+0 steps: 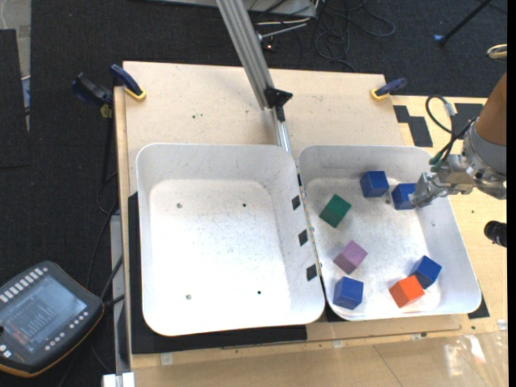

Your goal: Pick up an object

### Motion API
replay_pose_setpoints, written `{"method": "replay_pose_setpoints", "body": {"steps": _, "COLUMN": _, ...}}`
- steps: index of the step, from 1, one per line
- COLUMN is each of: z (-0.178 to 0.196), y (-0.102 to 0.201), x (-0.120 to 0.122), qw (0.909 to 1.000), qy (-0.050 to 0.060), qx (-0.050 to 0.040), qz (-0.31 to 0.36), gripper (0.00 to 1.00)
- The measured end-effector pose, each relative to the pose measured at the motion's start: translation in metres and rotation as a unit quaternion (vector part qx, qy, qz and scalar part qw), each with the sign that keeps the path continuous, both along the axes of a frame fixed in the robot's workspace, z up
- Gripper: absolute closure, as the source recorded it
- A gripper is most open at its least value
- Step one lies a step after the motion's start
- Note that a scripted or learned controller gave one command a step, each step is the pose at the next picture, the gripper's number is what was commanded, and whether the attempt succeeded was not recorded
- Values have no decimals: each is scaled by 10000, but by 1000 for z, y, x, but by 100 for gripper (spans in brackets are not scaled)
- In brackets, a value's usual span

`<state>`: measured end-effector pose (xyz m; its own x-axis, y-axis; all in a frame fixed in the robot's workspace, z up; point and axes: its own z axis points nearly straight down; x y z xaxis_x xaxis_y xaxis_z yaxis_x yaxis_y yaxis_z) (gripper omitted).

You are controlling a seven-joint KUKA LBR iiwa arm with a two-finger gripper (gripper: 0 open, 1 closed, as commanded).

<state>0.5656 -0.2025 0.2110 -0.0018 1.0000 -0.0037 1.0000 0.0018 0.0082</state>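
At right bin's (451,240) far right side: gripper (418,197) low, touching blue cube (402,195); can't tell if clamped. 2nd blue cube (373,184) just beside. Green cube (334,210), purple cube (350,256), orange cube (406,290) lie apart nearer front.

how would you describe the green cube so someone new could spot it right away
Look in the right-hand white bin, the one holding all the cubes. The green cube sits in its upper left part, near the divider between the two bins. It is the only green one; its neighbours are blue, purple and orange.
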Motion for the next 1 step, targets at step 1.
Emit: {"method": "replay_pose_setpoints", "body": {"steps": 1, "z": 5, "y": 0, "x": 1, "qw": 10000, "qy": 27, "qx": 11, "qz": 2, "gripper": 100}}
